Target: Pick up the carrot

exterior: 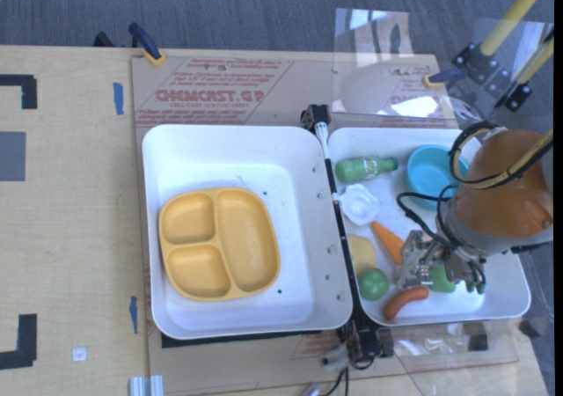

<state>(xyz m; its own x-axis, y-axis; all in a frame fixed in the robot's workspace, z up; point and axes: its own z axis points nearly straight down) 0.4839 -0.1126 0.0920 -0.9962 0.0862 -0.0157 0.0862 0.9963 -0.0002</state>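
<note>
Inside right bin (pixel 519 297), carrot (pixel 387 240) lay slanted between white item (pixel 359 205) and pincer (pixel 420 267). Pincer hovered just beside carrot; jaw state: cannot tell. Carrot probably light, stiff, smooth plastic; best grip across thick middle, tapered tip could slip.

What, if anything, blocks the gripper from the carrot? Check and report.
Nothing visible does. The carrot lies uncovered in the right bin, and the gripper sits just beside its lower end, with no object between them. The sausage and green ball lie close below the carrot, and the white piece above it.
</note>
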